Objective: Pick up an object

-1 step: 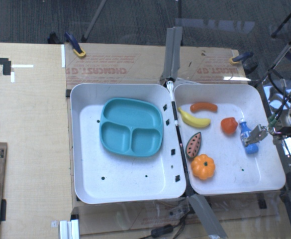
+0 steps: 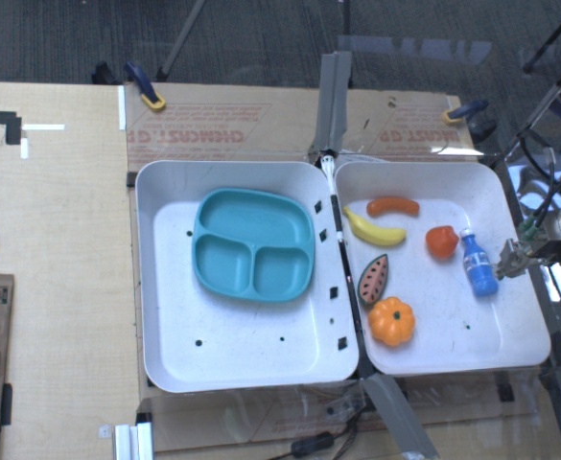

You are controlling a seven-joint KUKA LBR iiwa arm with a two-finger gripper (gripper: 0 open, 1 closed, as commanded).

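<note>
The right white bin (image 2: pixel 510 348) holds several toy foods: an orange-red sausage (image 2: pixel 393 206), a yellow banana (image 2: pixel 373 228), a red tomato-like piece (image 2: pixel 441 241), a blue bottle (image 2: pixel 478 264), a watermelon slice (image 2: pixel 373 279) and an orange pumpkin (image 2: pixel 392 321). My gripper (image 2: pixel 512 259) sits low at the bin's right wall, just right of the blue bottle and apart from it. It is small and partly lost against the clutter at the right edge. Nothing is seen held in it.
The left white bin (image 2: pixel 165 353) carries a teal divided plate (image 2: pixel 254 244). A grey divider post (image 2: pixel 333 103) rises at the back between the bins. Cables and frame parts (image 2: pixel 549 190) crowd the right side. Blue-and-yellow clamps (image 2: pixel 144 86) hold the cardboard behind.
</note>
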